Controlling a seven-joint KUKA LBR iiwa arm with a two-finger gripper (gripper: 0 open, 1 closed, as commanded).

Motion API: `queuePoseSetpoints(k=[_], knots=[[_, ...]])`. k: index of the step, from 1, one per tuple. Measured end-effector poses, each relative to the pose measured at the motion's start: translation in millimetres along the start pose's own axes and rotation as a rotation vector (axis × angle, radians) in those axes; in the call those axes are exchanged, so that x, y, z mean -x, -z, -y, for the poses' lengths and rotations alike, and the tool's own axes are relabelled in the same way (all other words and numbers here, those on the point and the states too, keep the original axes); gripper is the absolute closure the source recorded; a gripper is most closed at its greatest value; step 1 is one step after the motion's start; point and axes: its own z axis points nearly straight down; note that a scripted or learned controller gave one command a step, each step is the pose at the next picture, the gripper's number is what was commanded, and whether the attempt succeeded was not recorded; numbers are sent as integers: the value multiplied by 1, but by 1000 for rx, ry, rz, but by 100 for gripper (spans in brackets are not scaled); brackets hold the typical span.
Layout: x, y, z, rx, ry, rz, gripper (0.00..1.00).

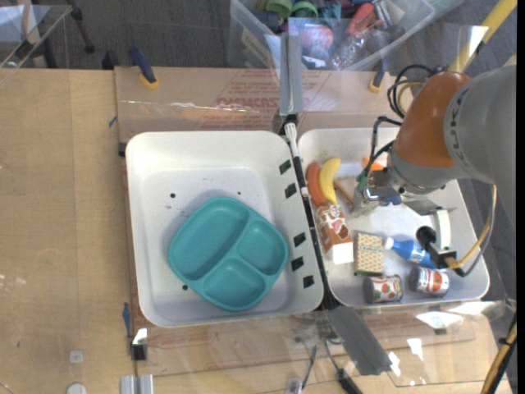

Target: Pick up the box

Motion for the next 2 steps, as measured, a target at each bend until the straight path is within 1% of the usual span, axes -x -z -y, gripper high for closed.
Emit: queuePoseSetpoints(k=[2], knots=[[7,-2,-50,-3,413,1,0]])
